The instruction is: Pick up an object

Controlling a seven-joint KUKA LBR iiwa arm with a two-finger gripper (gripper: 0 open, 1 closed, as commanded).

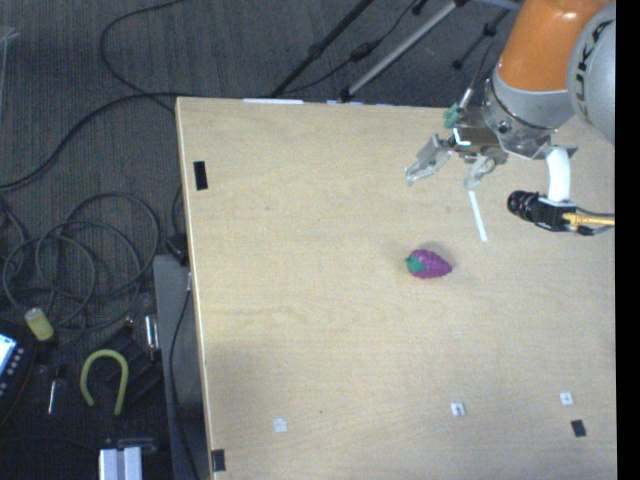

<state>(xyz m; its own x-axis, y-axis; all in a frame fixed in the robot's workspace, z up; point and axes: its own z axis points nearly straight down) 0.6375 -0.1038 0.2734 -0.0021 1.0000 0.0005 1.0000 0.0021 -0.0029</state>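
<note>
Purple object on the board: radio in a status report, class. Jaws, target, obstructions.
Gripper above the board, jaws spread, holding nothing. Purple object lying apart, nearer the camera. White stick lies between them.

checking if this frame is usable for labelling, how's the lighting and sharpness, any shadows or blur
Camera view: even, soft light on the tan board, no glare; a faint darker band crosses its lower part. The purple object is small and slightly soft, with little shadow. The claw is open and a bit blurred, as is the arm's orange band. The floor cables at left sit in dim light.

Hand (pixel 452 171) open, fingers spread
</note>
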